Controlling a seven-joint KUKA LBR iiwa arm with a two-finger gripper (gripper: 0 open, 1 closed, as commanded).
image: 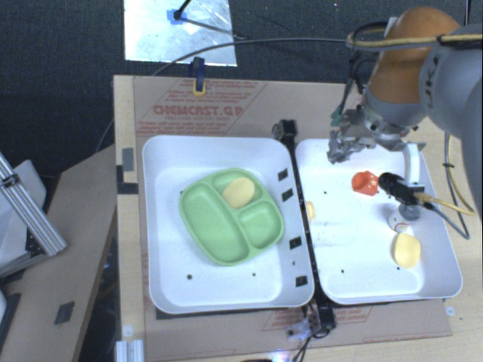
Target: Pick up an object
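My gripper (341,149) hangs over the back left part of the right bin (355,277), with nothing visible in it. A small red object (364,182) lies in that bin, just right of and nearer than the gripper. Toward the bin's front right rests a pale yellow, lemon-like object (406,250). A small pale yellow piece (309,211) sits against the bin's left wall. In the left bin (173,277), a green divided plate (219,236) carries another yellow object (239,192) in its upper compartment.
The two bins meet at a black-clipped divider (298,217). A cardboard sheet (204,104) lies under the bins, with a blue clamp (198,74) at its back edge. A metal frame (26,210) stands at the left.
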